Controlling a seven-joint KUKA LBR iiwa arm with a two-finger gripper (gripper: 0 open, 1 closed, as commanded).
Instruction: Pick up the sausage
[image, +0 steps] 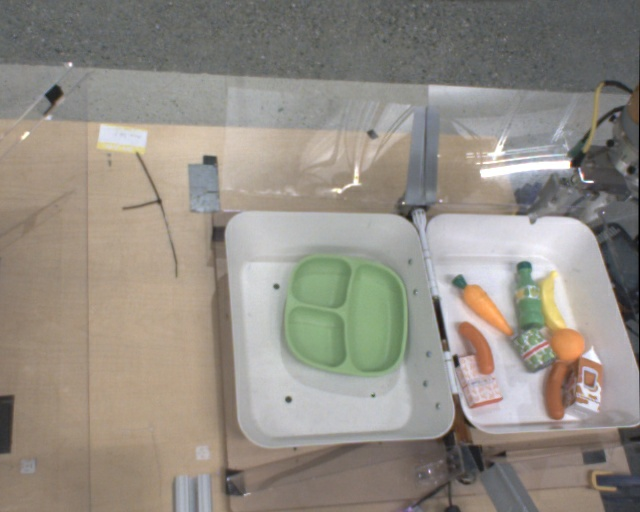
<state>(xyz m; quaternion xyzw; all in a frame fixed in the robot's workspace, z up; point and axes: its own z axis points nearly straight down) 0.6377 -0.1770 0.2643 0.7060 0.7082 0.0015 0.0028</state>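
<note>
2 shallow white bins sit side by side on the wooden bench (100, 330). The left bin (250, 400) holds a light green plate (347, 315) with 3 compartments, lying flat near the middle.

The right bin (500, 235) holds the toy food. The sausage (478, 347), a reddish-orange link, lies flat in the near-left part of this bin, close to the left wall. Its near end is just beside a small white and red carton (481, 387). A carrot (483, 305) lies slantwise just beyond the sausage, its green top pointing to the far left. To the right of the carrot, a green bottle (525, 295) lies with its cap toward the far wall, and a banana (552, 300) lies along its right side. A small can with a red and green label (534, 349) lies at the bottle's near end, touching an orange (567, 344). A second reddish-brown link (556, 388) lies near the front wall, below the orange, beside a white and brown carton (588, 379).

The arm (610, 170) shows at the upper right, over the far right corner of the right bin. The gripper (585, 187) is well apart from the sausage and holds nothing that can be seen; whether it is spread or closed, I cannot tell.

On the bench to the left lie a yellow note (122, 138), a black wire (160, 210) and a small grey block (203, 186).
</note>
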